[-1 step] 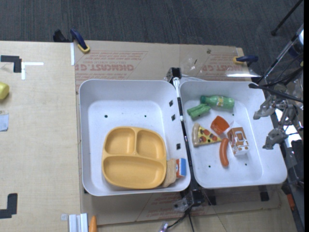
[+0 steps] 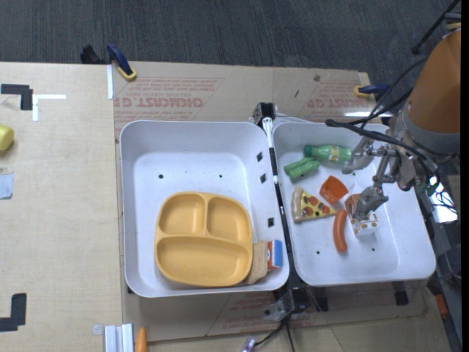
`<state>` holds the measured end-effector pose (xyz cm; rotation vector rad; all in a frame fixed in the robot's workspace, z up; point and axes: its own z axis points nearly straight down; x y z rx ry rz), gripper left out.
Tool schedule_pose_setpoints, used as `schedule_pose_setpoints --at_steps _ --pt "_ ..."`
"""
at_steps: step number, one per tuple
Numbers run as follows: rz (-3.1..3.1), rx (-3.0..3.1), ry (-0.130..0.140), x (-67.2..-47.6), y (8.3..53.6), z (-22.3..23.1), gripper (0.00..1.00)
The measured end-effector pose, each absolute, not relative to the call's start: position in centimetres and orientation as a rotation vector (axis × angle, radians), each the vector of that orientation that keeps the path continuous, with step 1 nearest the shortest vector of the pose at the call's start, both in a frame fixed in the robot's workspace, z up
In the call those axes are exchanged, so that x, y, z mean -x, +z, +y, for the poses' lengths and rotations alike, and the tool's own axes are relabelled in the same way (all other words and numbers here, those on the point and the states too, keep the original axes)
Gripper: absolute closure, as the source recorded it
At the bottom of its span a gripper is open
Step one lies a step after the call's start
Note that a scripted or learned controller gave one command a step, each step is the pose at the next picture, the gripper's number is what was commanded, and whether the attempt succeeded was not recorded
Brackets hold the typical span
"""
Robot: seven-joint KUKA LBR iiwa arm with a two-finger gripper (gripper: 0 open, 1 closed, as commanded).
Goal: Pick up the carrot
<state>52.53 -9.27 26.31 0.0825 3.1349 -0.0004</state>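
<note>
Table (image 2: 58,218) of pale board, seen from above at a slant, carrying two shallow white bins set side by side so that things can be moved from one to the other. Left bin (image 2: 139,152), toward the table's middle, holds a yellow divided plate (image 2: 204,240) lying flat near its front wall, with a small packet (image 2: 272,255) just beside the plate on the right. Right bin (image 2: 410,255), toward the table's right edge, holds the loose toy foods, scattered apart, probably to leave room for a grasp on each.

Arm (image 2: 440,86), grey below an orange band, reaches in from the table's right edge and bends down over the right bin, wrist lowered so that the jaws hang above the bin floor at its middle. Whether the jaws are wide or narrow cannot be told, and nothing can be seen held between them.

Contents of the right bin, in order of size: green bottle (image 2: 327,152) and green vegetable (image 2: 300,169) near the far wall; pizza slice (image 2: 311,205); red sausage (image 2: 339,233), lying lengthwise; carrot (image 2: 333,188), judged to be the short orange piece between the bottle and the sausage, lying free on the floor near the jaws; small white piece (image 2: 366,226) just below the jaws.
</note>
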Motion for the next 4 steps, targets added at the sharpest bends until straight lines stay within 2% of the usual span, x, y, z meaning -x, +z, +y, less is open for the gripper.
schedule_pose_setpoints --at_steps 1,2,3,4 --pt "3.125 -0.289 0.0 -51.0 24.3 -0.9 0.0" --pt "3.112 -0.426 0.0 -50.9 21.3 10.0 0.0" --pt "3.079 -0.606 0.001 -49.5 9.2 11.3 0.0" --pt "3.076 -0.601 0.006 -49.7 10.3 11.4 1.0"
